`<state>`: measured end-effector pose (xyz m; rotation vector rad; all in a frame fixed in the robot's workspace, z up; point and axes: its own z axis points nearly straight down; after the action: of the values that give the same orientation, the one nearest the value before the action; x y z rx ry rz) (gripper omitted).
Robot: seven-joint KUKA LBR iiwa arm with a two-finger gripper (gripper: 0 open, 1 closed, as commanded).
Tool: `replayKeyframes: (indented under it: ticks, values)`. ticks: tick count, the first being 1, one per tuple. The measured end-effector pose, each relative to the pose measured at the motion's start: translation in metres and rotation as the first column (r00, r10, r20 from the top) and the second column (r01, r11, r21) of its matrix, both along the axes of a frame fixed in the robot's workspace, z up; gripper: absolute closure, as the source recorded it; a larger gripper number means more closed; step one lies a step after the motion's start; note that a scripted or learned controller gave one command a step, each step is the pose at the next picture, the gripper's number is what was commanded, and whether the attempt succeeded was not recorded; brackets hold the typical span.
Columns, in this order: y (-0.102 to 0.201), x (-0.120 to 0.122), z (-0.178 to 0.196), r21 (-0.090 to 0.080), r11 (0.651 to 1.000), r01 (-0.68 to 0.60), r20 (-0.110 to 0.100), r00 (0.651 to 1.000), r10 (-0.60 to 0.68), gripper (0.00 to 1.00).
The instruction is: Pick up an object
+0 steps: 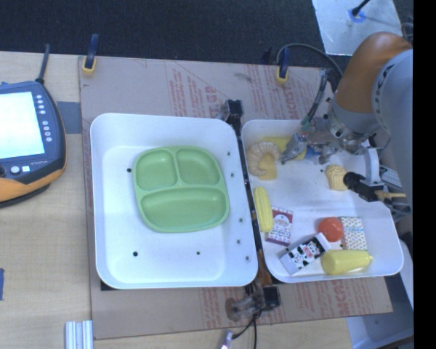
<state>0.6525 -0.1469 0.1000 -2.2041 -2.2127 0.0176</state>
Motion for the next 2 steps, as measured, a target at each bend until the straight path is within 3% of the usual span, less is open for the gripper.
replayKeyframes:
  ticks: [1, 2]
  values:
    - [-0.061, 0.001, 0.001, -0.003, 1.000, 0.002, 0.006, 1.000, -0.002, 0.00]
    - [0.001, -0.051, 0.026, -0.005, 1.000, -0.003, 0.018, 1.000, 0.003, 0.00]
